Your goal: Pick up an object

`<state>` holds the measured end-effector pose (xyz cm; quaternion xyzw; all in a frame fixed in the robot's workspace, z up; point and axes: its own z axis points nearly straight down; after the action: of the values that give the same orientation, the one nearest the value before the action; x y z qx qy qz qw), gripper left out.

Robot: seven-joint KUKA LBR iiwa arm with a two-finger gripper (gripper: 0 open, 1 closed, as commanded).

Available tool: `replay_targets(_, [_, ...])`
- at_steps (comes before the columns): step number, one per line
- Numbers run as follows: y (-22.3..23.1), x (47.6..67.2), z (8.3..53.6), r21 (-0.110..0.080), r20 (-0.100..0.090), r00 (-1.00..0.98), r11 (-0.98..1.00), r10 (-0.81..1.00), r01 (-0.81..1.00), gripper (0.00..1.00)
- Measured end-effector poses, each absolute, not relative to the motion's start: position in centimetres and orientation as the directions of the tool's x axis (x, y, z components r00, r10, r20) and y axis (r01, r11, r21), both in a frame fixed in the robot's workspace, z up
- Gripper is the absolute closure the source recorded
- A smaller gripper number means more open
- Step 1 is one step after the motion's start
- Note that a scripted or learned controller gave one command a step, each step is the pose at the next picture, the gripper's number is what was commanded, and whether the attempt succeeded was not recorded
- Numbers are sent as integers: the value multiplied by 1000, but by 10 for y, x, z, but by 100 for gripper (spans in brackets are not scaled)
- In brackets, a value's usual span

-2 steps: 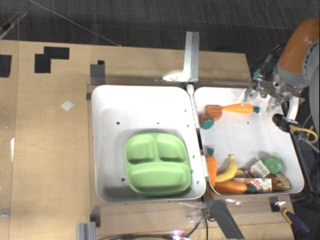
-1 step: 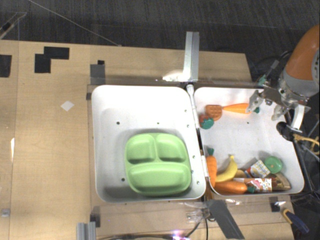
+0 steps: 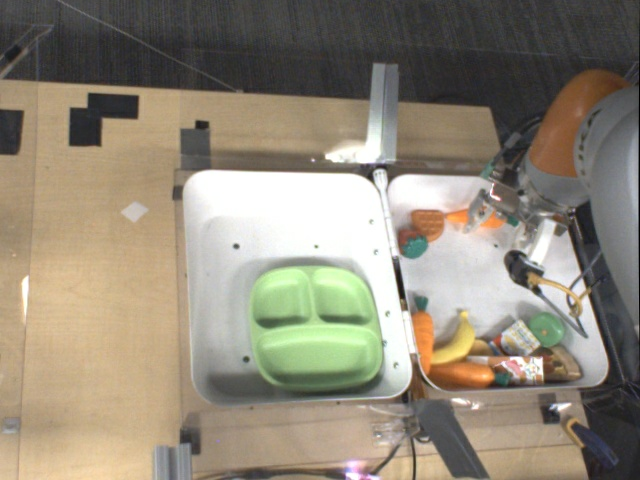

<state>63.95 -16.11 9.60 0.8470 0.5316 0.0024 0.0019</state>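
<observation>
Apparently the arm is reaching into the right bin (image 3: 592,360) near its far right corner, so the approach step is under way and nothing is lifted yet. The hand (image 3: 497,208) is hovering low over a small orange object (image 3: 472,218) lying against the bin's far wall; whether it is touching it I cannot tell, nor whether the hand is released or clenched. Near that piece a waffle-like toy (image 3: 428,223) and a teal piece (image 3: 413,247) are sitting by the bin's left wall. A banana (image 3: 456,337), carrot (image 3: 424,334) and bottle (image 3: 528,369) are crowding the near edge. Next, I judge, a straight descent and a closing squeeze are needed. A green divided tray (image 3: 316,325) is resting in the left bin (image 3: 215,228).
</observation>
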Motion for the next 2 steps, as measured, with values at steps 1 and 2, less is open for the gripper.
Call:
replay_targets(1, [-85,661,144,5,3,356,-356,935,935,0])
replay_targets(2, [-130,659,105,25,6,245,-245,969,969,0])
